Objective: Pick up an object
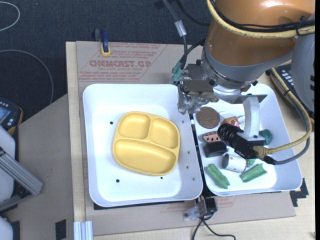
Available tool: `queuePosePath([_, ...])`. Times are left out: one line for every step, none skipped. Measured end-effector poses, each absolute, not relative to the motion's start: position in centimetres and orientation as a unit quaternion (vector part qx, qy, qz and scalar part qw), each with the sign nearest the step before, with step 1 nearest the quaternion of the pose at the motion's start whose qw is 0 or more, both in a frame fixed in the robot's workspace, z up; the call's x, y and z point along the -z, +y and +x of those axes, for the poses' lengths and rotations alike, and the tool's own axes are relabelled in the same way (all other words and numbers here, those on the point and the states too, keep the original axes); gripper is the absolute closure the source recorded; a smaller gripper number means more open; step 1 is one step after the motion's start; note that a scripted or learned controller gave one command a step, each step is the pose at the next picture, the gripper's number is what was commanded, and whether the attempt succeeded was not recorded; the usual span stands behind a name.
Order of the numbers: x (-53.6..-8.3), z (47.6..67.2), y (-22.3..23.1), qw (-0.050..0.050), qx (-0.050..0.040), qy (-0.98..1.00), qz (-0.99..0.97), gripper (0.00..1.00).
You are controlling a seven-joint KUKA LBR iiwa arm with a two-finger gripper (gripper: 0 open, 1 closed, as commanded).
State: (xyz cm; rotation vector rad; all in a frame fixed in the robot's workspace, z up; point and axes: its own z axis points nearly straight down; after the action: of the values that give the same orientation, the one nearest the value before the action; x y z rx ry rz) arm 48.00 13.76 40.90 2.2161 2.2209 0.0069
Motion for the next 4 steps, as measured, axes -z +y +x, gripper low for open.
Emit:
queuePosePath([-41.9, 48.0, 13.8, 0.003, -0.0029, 0.708, 0.706, 1.0])
queuePosePath([-42.9, 48.1, 13.9, 0.003, -0.0038, 0.709, 0.705, 1.0])
queuePosePath([-28.8, 47.7, 7.2, -0.004, 0.0077, 0.704, 0.71, 1.0])
queuePosePath([-19.2, 47.7, -1.1, -0.003, 0.0057, 0.703, 0.711, 1.0])
